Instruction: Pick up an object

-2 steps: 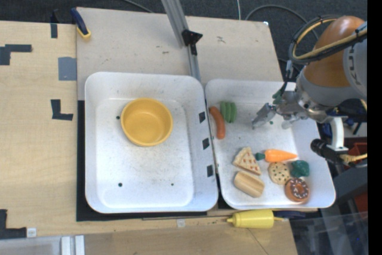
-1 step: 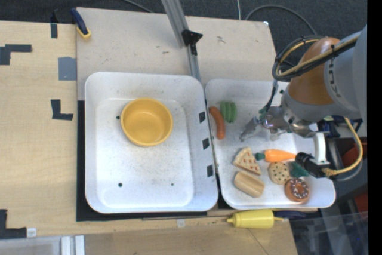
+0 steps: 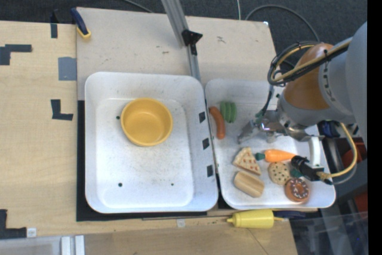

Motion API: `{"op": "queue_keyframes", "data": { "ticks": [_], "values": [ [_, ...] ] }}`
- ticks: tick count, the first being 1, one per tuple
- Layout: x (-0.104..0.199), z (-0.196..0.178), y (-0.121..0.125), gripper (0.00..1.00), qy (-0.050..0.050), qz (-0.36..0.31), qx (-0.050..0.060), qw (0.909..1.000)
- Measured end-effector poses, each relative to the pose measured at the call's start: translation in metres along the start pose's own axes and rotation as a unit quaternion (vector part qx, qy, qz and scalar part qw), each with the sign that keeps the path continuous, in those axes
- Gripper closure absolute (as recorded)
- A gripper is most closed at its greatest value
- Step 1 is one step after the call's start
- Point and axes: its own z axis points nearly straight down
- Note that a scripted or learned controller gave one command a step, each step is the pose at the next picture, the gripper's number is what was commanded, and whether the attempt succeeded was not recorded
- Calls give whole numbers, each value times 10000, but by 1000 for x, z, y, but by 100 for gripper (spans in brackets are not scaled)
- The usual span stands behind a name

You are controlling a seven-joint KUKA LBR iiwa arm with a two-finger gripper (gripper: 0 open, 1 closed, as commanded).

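Now my pincer [image 3: 246,133] hangs low over the right bin [image 3: 239,89], in its middle part. My two fingers [image 3: 243,135] look spread a little, and there is nothing between them. So my pincer is let go and holds no toy.

My grey arm [image 3: 334,77] comes in from the right side, with its orange band [image 3: 305,77] just above the wrist.

All the small toys lie in the right bin. A green pepper [image 3: 228,111] lies near the bin's top left part. An orange hot dog [image 3: 217,122] lies just beside it, close to the bin's left wall. Both are a bit left of my fingers and not touching them. A pizza slice [image 3: 246,160] lies below my fingers. A carrot [image 3: 278,156] lies just right of the pizza slice. A round cookie [image 3: 277,173] sits under the carrot. A bread roll [image 3: 248,184] lies near the bottom wall. A brown donut [image 3: 296,189] sits in the bottom right corner.

In the left bin [image 3: 101,188] sits a yellow bowl [image 3: 146,122], standing upright.

A yellow bottle [image 3: 253,219] lies on its side on the bench, just below the right bin.
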Motion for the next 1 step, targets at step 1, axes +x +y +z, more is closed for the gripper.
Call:
{"op": "queue_keyframes", "data": {
  "ticks": [1],
  "values": [
    [1,-11,0,100,8,-5,4,10000]
  ]
}}
